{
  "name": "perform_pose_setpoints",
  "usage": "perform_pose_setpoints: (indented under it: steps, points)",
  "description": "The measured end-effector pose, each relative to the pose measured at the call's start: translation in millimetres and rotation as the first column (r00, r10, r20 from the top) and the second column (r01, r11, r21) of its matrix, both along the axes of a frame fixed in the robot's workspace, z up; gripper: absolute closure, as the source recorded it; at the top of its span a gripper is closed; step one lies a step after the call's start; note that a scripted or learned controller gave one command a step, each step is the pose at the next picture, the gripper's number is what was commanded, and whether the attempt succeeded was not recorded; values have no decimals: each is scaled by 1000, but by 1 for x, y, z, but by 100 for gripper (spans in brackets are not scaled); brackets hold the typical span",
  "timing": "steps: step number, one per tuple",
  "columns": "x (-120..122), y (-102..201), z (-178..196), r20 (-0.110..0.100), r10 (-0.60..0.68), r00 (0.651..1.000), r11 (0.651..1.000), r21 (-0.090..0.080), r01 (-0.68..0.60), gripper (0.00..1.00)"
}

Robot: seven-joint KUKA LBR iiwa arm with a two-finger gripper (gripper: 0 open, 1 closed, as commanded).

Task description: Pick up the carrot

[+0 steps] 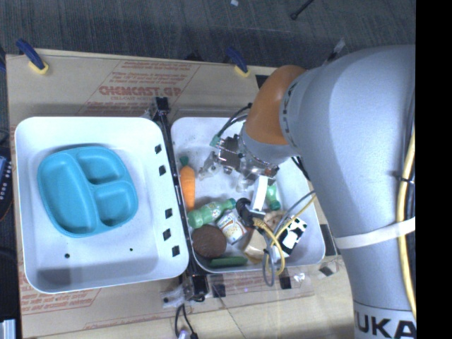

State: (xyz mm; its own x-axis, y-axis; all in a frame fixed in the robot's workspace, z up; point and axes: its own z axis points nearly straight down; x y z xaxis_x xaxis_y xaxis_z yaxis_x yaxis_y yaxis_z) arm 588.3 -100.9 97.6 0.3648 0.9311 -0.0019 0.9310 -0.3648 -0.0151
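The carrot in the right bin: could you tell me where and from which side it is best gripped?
Grip the carrot at its middle, from above, fingers across its width. It lies lengthwise along the right bin's left wall, so one finger has little room there. Its lower end meets the green bottle; the upper half looks freer.

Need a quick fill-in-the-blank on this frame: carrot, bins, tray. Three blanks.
1. The carrot lies in the ____ bin, seen from the camera.
2. The blue tray sits in the ____ bin.
3. The carrot lies along its bin's ____ wall, above the green bottle in the picture.

Missing words: right; left; left
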Motion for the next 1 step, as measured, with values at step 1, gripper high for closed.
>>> perform_pose_setpoints:
  steps: [1]
  points:
    - [-16,9,-7,1,-367,930,930,-3,367,0]
